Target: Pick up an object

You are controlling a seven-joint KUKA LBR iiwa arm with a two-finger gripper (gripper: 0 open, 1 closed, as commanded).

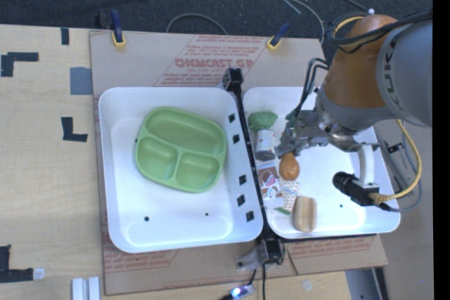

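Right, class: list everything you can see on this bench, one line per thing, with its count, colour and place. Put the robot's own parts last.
Bins: two, white, side by side on the brown board.
Divided plate: one, green, in the left bin.
Green item: one, right bin, near the divider.
Small can: one, silvery, below the green item.
Egg-shaped item: one, orange-brown, right bin, under the gripper.
Printed packet: one, white and red, right bin.
Bread-like item: one, tan, right bin's front edge.
Clamps: two, blue-yellow, board's far edge.
Arm: one, grey and orange.
Gripper: one, dark, over the right bin.
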